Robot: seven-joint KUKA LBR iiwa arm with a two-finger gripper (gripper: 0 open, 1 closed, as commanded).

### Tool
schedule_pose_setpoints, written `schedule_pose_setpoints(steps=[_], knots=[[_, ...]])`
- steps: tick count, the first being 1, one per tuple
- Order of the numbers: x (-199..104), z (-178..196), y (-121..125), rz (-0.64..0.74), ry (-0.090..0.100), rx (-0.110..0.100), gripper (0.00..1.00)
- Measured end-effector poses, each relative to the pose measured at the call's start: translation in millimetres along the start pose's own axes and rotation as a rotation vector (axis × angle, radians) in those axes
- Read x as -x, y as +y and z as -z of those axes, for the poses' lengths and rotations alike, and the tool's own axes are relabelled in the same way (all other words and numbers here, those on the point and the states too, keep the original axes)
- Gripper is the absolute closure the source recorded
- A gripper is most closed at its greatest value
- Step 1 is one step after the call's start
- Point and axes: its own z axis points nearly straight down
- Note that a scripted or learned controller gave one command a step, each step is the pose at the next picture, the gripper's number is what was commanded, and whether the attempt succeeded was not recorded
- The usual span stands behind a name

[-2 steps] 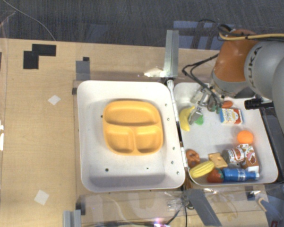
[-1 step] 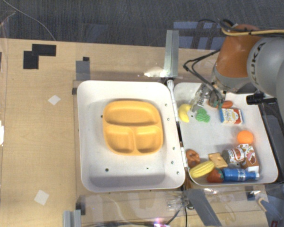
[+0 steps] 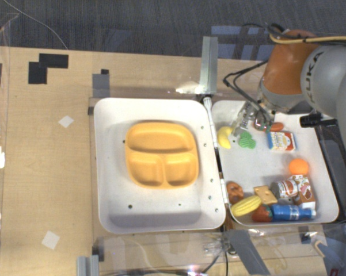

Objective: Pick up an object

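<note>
The arm (image 3: 311, 68) is cut off by the right edge. It covers the right bin's (image 3: 328, 177) far right corner. The gripper (image 3: 248, 121) is too small to read, and a red object (image 3: 276, 126) shows only partly beneath it.

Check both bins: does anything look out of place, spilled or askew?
Nothing spilled. The yellow divided plate sits tidily in the left bin. The right bin's toys crowd its near edge; the corn cob lies against the rim.
</note>
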Motion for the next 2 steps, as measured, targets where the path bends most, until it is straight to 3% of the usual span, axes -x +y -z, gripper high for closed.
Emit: schedule_pose_setpoints(steps=[1,2], knots=[[-30.2,122.5,-29.3,-0.17,0.003,0.001,0.0],[-65.4,45.8,-23.2,-0.489,0.019,-0.007,0.0]])
